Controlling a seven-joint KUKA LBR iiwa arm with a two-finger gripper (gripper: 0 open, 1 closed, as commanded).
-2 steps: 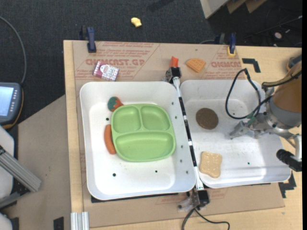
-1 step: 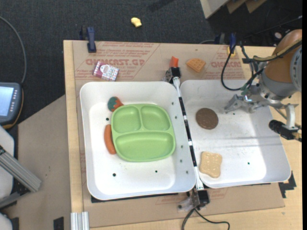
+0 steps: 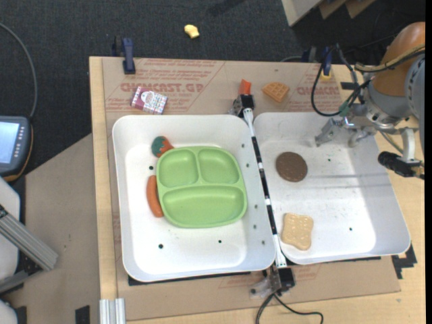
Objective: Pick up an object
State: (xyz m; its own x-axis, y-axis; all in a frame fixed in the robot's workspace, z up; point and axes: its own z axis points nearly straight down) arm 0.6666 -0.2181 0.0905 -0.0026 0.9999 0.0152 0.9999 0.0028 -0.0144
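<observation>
In the right bin (image 3: 378,201) lie a round brown cookie (image 3: 291,167) near its left wall and a tan cracker-like piece (image 3: 297,231) at its front left. The left bin (image 3: 135,235) holds a green divided plate (image 3: 200,185), an orange sausage-shaped toy (image 3: 154,196) along the plate's left side, and a small green and red toy (image 3: 160,145) at its back left corner. My gripper (image 3: 341,133) hangs over the back of the right bin, to the right of and behind the cookie. It is open, with nothing between its fingers.
On the cardboard behind the bins sit a small waffle piece (image 3: 275,90), an orange item (image 3: 245,85) and a pink packet (image 3: 149,99). Blue clamps (image 3: 126,52) grip the board's back edge. A yellow object (image 3: 192,30) lies on the dark floor.
</observation>
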